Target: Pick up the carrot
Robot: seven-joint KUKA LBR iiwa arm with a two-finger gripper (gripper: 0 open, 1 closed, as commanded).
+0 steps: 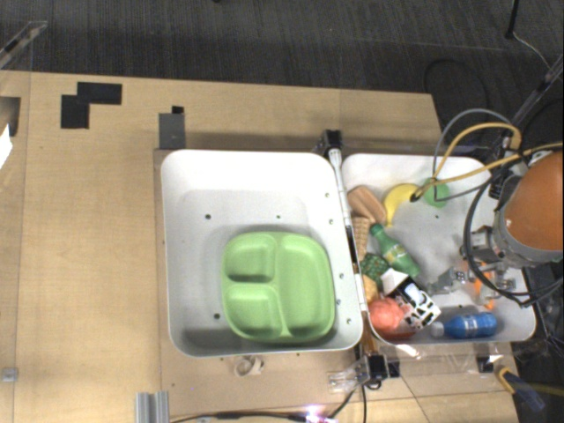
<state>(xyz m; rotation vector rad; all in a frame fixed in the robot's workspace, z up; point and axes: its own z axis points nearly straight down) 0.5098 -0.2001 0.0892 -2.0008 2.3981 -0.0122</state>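
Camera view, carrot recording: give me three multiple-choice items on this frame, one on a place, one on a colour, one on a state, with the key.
1. Where does the green divided plate lie?
A. In the left bin
B. In the right bin
C. On the bare bench

2. What colour is the bottle lying at the right bin's near edge?
A. Red
B. Blue
C. White

3. How does the green bottle sit in the right bin?
A. Standing upright on its base
B. Lying on its side among the other items
C. Hanging from the tool

Key: 1 A, the plate rests on the floor of the left bin. 2 B, the bottle by the near wall is blue. 3 B, the green bottle lies slanted on its side beside the toy foods, while the arm hangs over the bin's right end.
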